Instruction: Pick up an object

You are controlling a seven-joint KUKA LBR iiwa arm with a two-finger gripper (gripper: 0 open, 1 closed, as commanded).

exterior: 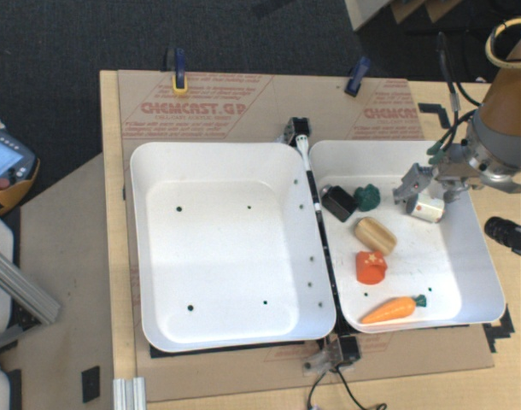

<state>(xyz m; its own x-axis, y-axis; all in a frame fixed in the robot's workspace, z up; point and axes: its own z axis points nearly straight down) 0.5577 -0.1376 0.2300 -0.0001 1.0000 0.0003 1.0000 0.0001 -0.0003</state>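
Observation:
My gripper (431, 193) hangs over the upper right part of the right bin (478, 267), open, its grey fingers (407, 186) spread apart. A small white block with a red mark (427, 211) lies on the bin floor right under the fingertips, not gripped. To the left of it sit a dark green lump (368, 197) and a black block (337, 202). Further toward the front lie a tan wooden cylinder (375, 234), a red-orange cup (371, 267) and an orange carrot with a green tip (390, 309).
The left bin (158, 229) stands beside the right one, with a black divider strip (316, 220) between them. Both rest on a brown cardboard sheet (243, 101) held by blue clamps (178, 68). The arm's orange band (504, 109) enters from the right.

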